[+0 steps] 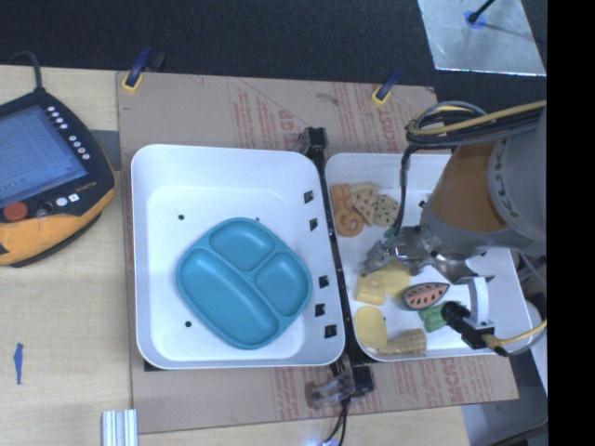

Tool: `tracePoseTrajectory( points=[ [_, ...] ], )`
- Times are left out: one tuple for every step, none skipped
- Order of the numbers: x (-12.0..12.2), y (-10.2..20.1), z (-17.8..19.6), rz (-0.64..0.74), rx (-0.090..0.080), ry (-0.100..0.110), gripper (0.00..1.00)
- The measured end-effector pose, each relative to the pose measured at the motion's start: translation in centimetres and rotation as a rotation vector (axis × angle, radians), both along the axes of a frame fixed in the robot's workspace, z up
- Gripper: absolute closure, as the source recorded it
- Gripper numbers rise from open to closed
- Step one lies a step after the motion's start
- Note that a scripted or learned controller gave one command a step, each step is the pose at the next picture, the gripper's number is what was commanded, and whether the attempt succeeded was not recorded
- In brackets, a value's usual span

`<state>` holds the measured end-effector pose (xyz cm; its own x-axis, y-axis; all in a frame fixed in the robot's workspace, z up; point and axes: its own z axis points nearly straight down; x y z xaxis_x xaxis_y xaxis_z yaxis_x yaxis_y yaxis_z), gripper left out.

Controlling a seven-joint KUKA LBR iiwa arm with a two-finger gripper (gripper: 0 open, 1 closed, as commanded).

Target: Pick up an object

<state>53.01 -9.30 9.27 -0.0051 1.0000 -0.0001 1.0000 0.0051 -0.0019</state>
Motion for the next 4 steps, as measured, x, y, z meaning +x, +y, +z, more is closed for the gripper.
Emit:
tracePoseTrajectory(
  points=[
    [0.1, -0.7, 0.0, -0.002, 0.001, -0.001, 0.0],
    [1.1, -0.4, 0.0, -0.001, 0.0, -0.002, 0.0],
    [-1.5, -0.3, 0.0, -0.001, 0.001, 0.0, 0.0],
    [0.4, 0.0, 0.0, 0.0, 0.0, -0.002, 0.0]
  ],
)
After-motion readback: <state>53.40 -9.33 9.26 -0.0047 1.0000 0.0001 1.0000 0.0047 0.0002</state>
